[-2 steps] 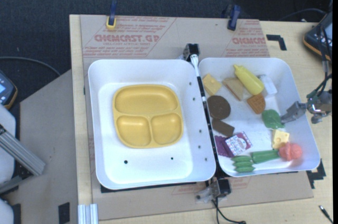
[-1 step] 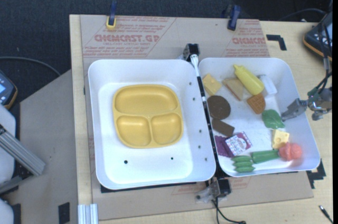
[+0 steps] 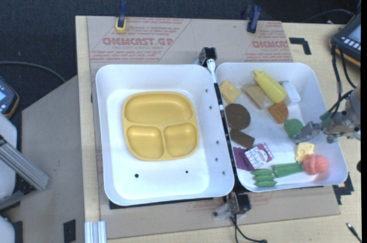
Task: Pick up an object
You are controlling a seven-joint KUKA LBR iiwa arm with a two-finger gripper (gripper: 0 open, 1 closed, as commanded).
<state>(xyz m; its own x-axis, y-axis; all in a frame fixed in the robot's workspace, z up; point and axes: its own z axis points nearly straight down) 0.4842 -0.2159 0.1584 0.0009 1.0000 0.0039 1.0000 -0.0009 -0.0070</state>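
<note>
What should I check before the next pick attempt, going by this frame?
1. Gripper over the right bin: ok, it reaches in from the right edge.
2. Target near the gripper: ok, a green toy sits right beside its tip.
3. Jaws open or shut: cannot tell, too small and blurred.
4. Anything held already: cannot tell, nothing visibly between the jaws.
5. Crowding near the target: not ok, a yellow piece and a pink toy lie close by.
6. Yellow divided plate in the left bin: ok, away from the arm.
</note>
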